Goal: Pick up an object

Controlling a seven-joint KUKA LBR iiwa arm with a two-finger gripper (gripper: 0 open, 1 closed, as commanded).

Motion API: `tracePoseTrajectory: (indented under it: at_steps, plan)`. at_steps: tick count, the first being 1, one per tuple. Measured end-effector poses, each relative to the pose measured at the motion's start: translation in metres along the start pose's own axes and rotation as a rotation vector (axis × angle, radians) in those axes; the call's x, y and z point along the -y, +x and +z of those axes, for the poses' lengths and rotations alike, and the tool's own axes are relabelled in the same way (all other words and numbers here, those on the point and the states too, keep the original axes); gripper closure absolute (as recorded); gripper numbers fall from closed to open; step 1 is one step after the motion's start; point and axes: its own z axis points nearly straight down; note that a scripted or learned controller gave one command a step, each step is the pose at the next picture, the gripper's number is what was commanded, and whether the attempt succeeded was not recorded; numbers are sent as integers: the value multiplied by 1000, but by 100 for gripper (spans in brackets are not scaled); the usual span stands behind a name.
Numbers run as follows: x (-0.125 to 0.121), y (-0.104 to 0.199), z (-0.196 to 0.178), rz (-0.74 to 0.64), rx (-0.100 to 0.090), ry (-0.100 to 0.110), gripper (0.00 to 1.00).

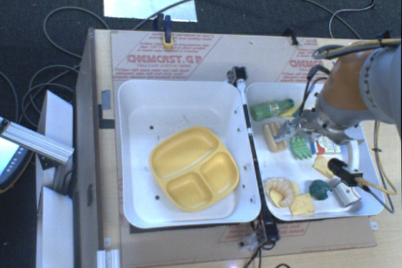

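My gripper (289,130) hangs low over the right bin (372,213), near its upper middle. Just left of it lies a tan bread-like piece (271,136). A leafy green toy (301,148) lies just below the gripper, and a green bottle (271,110) lies on its side above it. Part of a red, white and blue carton (327,146) shows beneath the wrist. Nothing can be seen held in the gripper.
At the front of the right bin lie a pale curled shrimp-like toy (279,191), a yellow wedge (303,204), a dark green broccoli (318,189) and a yellow slice (322,165). In the left bin (125,135) rests a yellow divided plate (191,166). A divider rail (249,135) separates the bins.
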Motion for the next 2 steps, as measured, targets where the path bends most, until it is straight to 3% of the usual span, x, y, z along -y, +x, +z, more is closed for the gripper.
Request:
tracePoseTrajectory:
  at_steps: [1,2]
  plan:
    - [-3,1,-13,-1,-3,-5,100]
    - [18,-2,-122,-1,1,5,100]
